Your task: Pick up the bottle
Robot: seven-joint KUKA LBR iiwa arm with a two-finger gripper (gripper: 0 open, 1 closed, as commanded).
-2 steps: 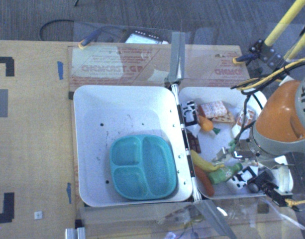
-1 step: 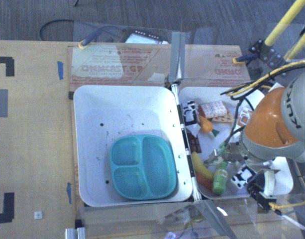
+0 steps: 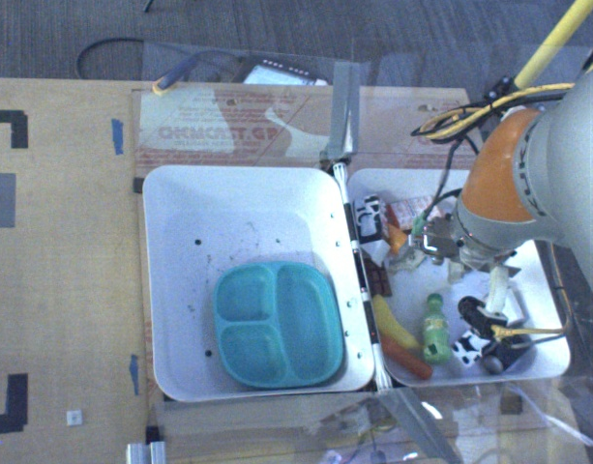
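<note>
The bottle is small and green with a pale green cap. It sits in the right bin near the front wall, between a yellow banana on its left and a black-and-white spotted toy on its right. My gripper hangs over the middle of the right bin, on the far side of the bottle and apart from it. The grey wrist and orange band cover it from above. Nothing shows held in it.
A red sausage-like thing lies at the right bin's front left corner. A black-and-white toy, an orange piece and a snack packet crowd its far left. The left bin holds a teal divided plate.
</note>
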